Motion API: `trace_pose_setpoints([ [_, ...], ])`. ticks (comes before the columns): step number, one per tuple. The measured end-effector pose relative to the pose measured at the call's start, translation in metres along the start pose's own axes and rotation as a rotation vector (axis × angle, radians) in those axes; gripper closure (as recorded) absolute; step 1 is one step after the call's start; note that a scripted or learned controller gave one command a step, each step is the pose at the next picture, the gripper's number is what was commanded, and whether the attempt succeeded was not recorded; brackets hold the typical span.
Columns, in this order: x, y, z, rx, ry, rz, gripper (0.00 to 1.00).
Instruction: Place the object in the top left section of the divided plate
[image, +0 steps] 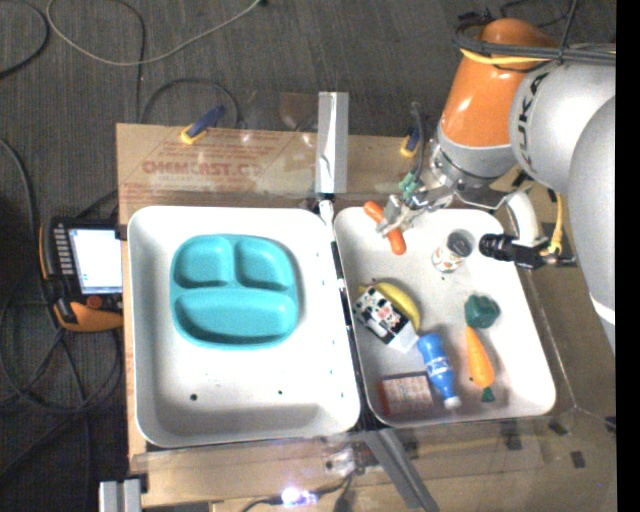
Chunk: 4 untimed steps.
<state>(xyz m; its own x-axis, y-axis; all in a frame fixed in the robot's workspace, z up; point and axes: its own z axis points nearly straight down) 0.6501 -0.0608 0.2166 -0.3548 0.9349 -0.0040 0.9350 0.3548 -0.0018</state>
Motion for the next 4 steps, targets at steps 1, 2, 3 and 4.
trace_pose_setpoints([
  [1,0.08,0.046,0.032,0.0,0.003,-0.131,1.0],
  [2,0.145,0.07,0.033,-0.001,0.002,-0.219,1.0],
  [3,0.198,0.079,0.066,-0.001,0.003,-0.442,1.0],
  [4,0.214,0.07,0.022,-0.003,0.006,-0.422,1.0],
])
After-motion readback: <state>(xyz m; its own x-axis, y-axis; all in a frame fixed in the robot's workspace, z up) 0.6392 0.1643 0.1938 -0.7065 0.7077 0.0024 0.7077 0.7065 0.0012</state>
